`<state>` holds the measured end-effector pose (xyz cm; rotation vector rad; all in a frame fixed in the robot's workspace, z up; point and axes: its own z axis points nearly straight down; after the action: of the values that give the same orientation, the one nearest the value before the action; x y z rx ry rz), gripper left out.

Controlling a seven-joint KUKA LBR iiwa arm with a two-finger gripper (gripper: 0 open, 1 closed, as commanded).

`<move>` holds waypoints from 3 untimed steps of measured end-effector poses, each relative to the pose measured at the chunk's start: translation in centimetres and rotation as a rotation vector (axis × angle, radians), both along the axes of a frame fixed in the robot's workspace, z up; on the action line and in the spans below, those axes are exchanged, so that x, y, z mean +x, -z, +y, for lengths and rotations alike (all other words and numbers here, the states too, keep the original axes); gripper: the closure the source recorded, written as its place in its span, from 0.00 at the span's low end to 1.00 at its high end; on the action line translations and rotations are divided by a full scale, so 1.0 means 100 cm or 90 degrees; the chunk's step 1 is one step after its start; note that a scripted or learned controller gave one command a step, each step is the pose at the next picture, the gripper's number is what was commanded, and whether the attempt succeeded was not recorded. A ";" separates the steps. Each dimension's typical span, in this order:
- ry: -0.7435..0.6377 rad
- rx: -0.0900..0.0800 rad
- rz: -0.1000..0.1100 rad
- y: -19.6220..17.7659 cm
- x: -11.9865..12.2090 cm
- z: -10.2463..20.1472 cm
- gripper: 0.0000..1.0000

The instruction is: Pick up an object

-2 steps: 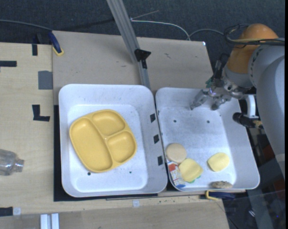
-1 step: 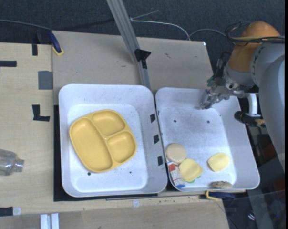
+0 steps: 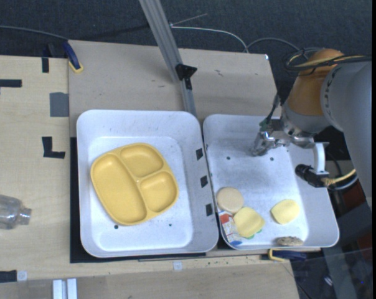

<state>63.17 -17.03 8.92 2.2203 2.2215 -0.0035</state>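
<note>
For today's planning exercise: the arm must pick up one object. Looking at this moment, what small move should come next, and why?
Probably shift the gripper toward the near end of the right bin before descending. It sits over bare floor at the bin's far end, while the pieces, the round tan piece, two yellow pieces and others, lie clustered at the near end.

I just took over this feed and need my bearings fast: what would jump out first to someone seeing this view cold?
The big yellow divided tray dominates, lying in the left white bin. Next, the grey arm with its orange band reaches in from the right, its hand low over the bare far part of the right bin. Small pale yellow food pieces cluster along that bin's near edge.
</note>
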 end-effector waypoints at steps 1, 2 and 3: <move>0.000 0.002 0.000 0.001 0.001 0.000 0.00; 0.000 0.002 0.000 0.001 0.001 0.000 0.00; 0.000 0.002 0.000 0.001 0.001 0.000 0.00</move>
<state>63.28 -17.05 8.84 2.2213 2.2233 0.0006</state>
